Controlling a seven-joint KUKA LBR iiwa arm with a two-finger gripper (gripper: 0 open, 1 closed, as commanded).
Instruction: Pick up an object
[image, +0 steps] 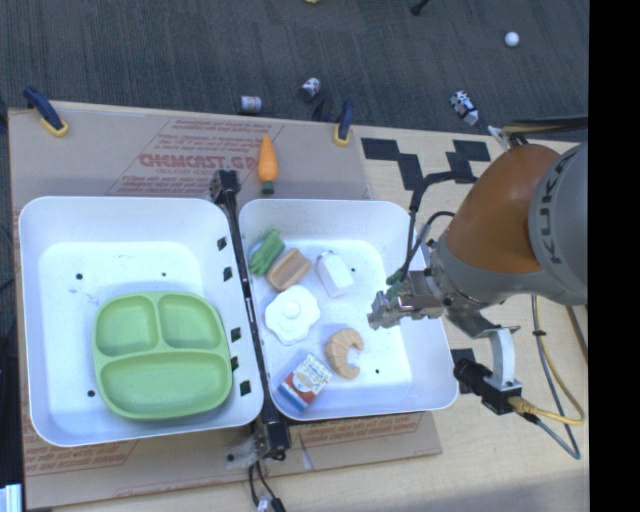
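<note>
Gripper (385, 312): seen over the right bin's (425, 390) right side; finger state cannot be told.
Nearest items: croissant (345, 352), fried egg (291, 313), small white carton (334, 272).
Left bin (40, 300): green divided plate (160, 353) is held.
Writing: "CHEMCAST" is printed red on the cardboard (190, 160).

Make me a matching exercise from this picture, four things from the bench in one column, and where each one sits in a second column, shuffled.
Things:
1. green divided plate
2. croissant
3. toy carrot
4. fried egg

Places:
A. on the cardboard, outside both bins
B. right bin, near its middle
C. left bin
D. right bin, towards its near edge, beside the small carton

Pairs: 1-C, 2-D, 3-A, 4-B
</note>
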